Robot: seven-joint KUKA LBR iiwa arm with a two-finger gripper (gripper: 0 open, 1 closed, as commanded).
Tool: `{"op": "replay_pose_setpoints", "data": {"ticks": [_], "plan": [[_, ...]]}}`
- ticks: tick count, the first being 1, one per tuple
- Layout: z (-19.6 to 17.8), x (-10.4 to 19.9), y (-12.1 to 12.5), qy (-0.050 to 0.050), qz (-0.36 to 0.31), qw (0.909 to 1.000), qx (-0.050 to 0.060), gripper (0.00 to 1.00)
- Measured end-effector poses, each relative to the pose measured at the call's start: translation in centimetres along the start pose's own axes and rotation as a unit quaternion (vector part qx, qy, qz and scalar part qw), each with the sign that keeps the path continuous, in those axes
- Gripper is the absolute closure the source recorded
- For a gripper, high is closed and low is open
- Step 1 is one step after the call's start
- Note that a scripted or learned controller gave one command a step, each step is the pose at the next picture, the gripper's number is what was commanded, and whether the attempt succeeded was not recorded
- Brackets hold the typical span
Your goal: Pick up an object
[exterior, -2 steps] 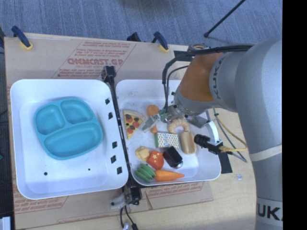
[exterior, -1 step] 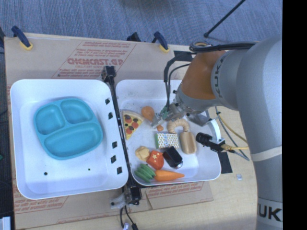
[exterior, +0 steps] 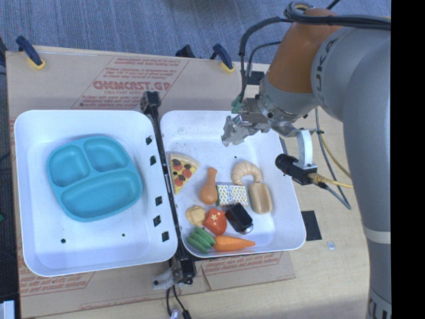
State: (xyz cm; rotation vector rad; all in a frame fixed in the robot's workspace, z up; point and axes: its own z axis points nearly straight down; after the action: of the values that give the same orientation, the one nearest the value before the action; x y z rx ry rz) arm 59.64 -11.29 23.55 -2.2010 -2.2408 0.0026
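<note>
Gripper (exterior: 234, 133) fingers: we are failing to tell apart or together; it is hanging over the right bin (exterior: 287, 208), croissant (exterior: 246, 171) at five o'clock.

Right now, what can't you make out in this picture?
- Hand, camera view: blurred and small, so open or shut is unclear.
- Green toy: partly covered by the carrot and tomato.
- Arm: cut off by the right edge.
</note>
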Motion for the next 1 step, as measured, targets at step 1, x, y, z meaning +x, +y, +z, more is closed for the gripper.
{"op": "replay_pose_setpoints", "data": {"ticks": [1], "plan": [[0.02, 0.00, -0.01, 0.000, 0.000, 1.0000, 0.000, 0.00]]}}
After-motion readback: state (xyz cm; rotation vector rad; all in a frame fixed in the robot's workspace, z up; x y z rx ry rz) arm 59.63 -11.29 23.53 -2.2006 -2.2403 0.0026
